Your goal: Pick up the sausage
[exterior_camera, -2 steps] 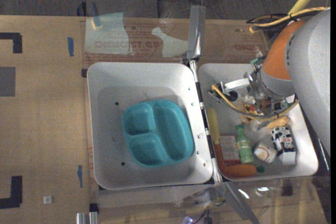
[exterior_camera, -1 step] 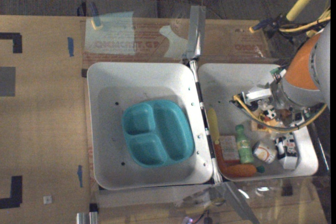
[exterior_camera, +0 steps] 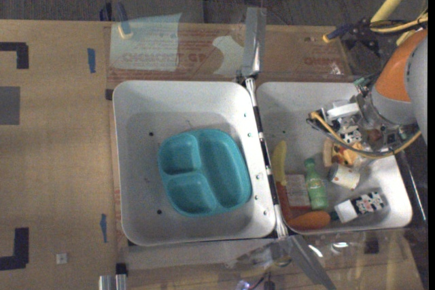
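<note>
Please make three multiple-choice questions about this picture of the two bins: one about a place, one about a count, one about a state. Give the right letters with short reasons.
1. Where does the sausage lie?
A. on the teal tray
B. at the near edge of the right bin
C. on the bench outside the bins

2. How many compartments has the teal tray?
A. two
B. three
C. five

3. How is the green bottle placed?
A. lying in the right bin
B. standing on the teal tray
C. lifted in the air by the arm

Answers: 1 B, it rests by the right bin front wall. 2 B, one long and two small sections show. 3 A, it lies flat among the other things.
</note>
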`<state>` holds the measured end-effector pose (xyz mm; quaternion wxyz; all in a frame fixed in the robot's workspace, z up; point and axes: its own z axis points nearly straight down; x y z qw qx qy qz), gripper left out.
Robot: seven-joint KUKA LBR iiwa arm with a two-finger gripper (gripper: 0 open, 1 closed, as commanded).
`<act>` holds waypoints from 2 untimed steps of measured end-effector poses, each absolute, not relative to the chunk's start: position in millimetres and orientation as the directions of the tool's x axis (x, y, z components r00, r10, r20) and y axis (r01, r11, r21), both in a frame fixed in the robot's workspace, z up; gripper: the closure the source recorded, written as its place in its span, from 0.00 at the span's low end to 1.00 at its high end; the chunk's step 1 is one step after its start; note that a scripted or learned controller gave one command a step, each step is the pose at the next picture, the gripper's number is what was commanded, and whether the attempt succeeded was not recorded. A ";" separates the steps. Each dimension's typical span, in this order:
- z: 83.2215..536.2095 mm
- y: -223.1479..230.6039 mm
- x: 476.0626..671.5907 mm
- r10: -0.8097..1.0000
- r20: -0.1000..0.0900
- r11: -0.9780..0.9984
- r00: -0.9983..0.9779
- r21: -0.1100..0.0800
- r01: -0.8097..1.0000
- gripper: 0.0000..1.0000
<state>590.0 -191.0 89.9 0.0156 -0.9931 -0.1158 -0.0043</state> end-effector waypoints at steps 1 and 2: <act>87.3 -197.7 658.5 0.225 0.003 -0.974 0.974 -0.013 0.225 0.00; 88.7 -137.9 611.2 0.204 0.003 -0.979 0.979 -0.004 0.204 0.00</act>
